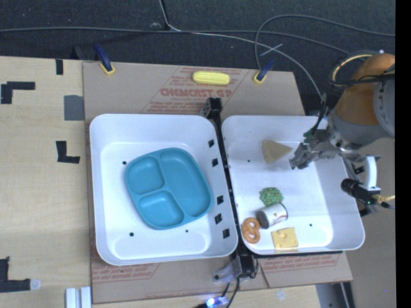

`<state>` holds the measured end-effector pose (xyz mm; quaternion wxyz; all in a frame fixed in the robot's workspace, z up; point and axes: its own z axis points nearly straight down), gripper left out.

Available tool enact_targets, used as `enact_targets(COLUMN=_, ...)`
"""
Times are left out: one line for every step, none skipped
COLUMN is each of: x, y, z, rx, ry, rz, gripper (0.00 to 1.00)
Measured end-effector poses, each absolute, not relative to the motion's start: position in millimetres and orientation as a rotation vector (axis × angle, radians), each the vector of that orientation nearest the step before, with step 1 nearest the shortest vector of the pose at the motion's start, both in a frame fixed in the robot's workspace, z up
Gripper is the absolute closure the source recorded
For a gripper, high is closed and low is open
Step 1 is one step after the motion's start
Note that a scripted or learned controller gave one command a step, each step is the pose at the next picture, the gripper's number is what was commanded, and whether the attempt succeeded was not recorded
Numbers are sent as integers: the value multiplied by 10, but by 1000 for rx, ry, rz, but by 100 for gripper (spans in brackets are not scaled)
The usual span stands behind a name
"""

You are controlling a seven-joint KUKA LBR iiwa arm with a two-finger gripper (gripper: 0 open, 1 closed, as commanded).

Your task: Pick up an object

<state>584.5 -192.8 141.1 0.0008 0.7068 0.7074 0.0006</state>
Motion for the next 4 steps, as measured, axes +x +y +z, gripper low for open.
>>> enact_targets(x=5841, y=-1964, z=2042, rx=2217, ry=2219, rz=4, gripper=100)
enact_targets(x=5887, y=-1869, z=2529, rx=2215, ry=2222, rz=4, gripper=100)
enact_targets(x=6055, y=-1314, z=2518, rx=2214, ry=2229, rz=2, gripper=100)
enact_targets(x=6112, y=-822, z=2375, rx=2216, ry=2229, rz=-1, gripper=100)
